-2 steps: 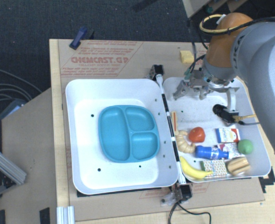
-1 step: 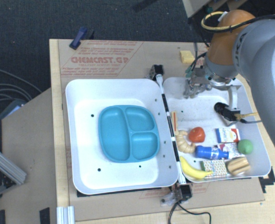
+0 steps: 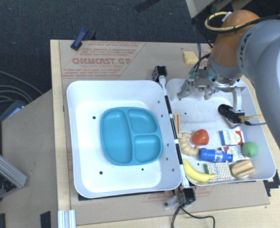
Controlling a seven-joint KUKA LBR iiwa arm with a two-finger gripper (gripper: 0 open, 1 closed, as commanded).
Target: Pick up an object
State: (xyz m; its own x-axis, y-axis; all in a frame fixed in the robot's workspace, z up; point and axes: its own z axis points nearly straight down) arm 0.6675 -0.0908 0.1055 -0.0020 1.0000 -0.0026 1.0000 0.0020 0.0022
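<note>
Camera view shows two white bins: the left bin point(image 3: 78, 127) has one blue plate point(image 3: 130, 135); the right bin point(image 3: 268, 167) has one banana point(image 3: 194, 172), one tomato point(image 3: 200, 137). I cannot tell the hand's point(image 3: 197, 90) state.

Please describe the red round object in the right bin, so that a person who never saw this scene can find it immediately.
Look at the right bin, where the objects are gathered along its near edge. The tomato lies at the far left of this group, beside the beige croissant-like pastry and just above the blue bottle. It is the one plain red, round piece there.
</note>
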